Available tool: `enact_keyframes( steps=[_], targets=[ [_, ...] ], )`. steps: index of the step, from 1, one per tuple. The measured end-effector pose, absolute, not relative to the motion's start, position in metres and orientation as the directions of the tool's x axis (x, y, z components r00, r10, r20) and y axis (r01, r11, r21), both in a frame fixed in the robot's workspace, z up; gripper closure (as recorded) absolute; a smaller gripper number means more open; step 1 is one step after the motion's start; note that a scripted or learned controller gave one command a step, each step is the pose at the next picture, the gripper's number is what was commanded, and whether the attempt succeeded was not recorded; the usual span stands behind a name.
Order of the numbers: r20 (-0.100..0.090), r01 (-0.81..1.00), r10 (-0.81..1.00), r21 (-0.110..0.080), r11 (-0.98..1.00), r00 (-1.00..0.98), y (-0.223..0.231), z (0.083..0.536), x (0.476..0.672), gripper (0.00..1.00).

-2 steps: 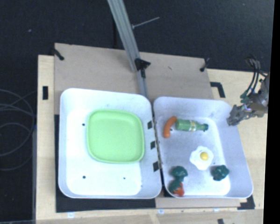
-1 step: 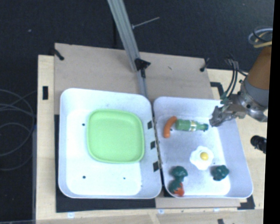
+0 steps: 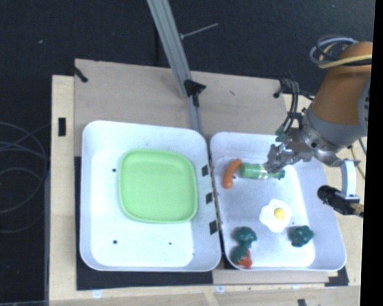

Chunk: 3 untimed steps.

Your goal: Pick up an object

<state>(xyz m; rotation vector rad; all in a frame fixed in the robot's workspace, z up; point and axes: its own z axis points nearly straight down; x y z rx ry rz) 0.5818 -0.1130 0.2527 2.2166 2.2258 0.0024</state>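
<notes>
My gripper point(image 3: 276, 164) hangs low over the upper part of the right bin point(image 3: 323, 207), at the right end of a green cylinder-shaped object point(image 3: 253, 171) that lies on its side. Whether it touches that object is unclear. An orange sausage-shaped piece point(image 3: 229, 173) lies just left of the green object. A toy fried egg point(image 3: 276, 215) rests in the middle of the bin. A dark green broccoli-like piece point(image 3: 300, 235) sits at the lower right. Another dark green piece point(image 3: 243, 235) and a small red-orange piece point(image 3: 244, 260) lie at the lower left.
The left bin point(image 3: 99, 195) holds a light green square plate point(image 3: 158, 185). A grey metal pole point(image 3: 175, 46) slants down from the top to the gap between the bins. The arm's orange band point(image 3: 341, 83) and wrist stand over the right bin's upper right corner.
</notes>
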Motion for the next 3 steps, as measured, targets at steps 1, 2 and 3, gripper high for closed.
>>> enact_keyframes(
  steps=[1,2,3],
  targets=[
    [0.001,1.000,1.000,0.001,0.004,-0.004,-0.068,0.251,0.582,1.00],
    [0.001,1.000,1.000,0.001,0.004,-0.004,-0.011,0.258,0.589,1.00],
    [0.001,1.000,1.000,0.000,0.004,-0.004,0.043,0.257,0.607,1.00]
  ],
)
